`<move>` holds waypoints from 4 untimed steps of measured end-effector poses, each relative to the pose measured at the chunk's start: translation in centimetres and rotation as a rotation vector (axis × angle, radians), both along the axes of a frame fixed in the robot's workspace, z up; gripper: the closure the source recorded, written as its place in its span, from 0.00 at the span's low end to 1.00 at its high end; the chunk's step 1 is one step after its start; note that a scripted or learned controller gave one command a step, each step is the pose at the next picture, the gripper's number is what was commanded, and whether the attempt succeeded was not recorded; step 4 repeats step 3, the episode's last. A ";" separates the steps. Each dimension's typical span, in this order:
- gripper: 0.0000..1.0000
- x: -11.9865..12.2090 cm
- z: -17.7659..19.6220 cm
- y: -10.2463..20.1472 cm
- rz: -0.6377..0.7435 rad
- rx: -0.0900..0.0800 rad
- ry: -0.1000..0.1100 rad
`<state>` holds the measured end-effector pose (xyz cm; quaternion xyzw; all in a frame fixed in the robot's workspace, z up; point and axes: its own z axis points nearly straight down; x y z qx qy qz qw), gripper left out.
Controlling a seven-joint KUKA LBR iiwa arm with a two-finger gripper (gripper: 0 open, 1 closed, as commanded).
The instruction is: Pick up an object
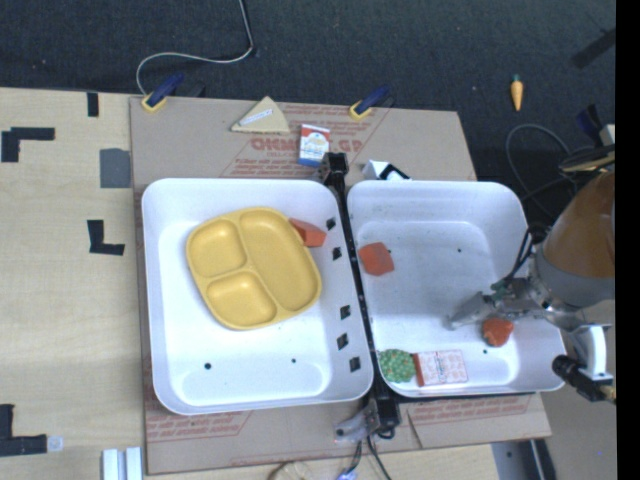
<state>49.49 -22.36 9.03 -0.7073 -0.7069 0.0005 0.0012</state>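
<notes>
The right bin (440, 203) holds a small red-orange ball-like object (497, 331) near its right wall, an orange piece (376, 258) near its left wall, a green lump (396, 365) and a red-and-white packet (440, 368) along its front edge. My gripper (484, 312) reaches in from the right and sits low in this bin, just above and left of the red-orange object, touching or nearly touching it. The view does not show anything held in it. The grey arm with its orange band (585, 238) rises over the bin's right rim.
The left bin (170, 368) holds a yellow divided plate (252, 266) with a small red-orange piece (311, 233) beside it. Behind the bins on the cardboard lie a small red-and-white carton (314, 145) and a tan wedge (262, 116). A black divider (345, 268) runs between the bins.
</notes>
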 end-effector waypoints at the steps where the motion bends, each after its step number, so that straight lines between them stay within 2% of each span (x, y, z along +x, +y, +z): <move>1: 1.00 0.1 1.0 0.0 0.000 -0.003 -0.003; 2: 0.00 0.1 1.0 0.0 0.000 -0.003 -0.003; 3: 0.00 -1.0 -0.4 8.0 0.002 -0.002 -0.007; 4: 0.00 -1.0 -0.4 8.0 0.002 -0.002 -0.007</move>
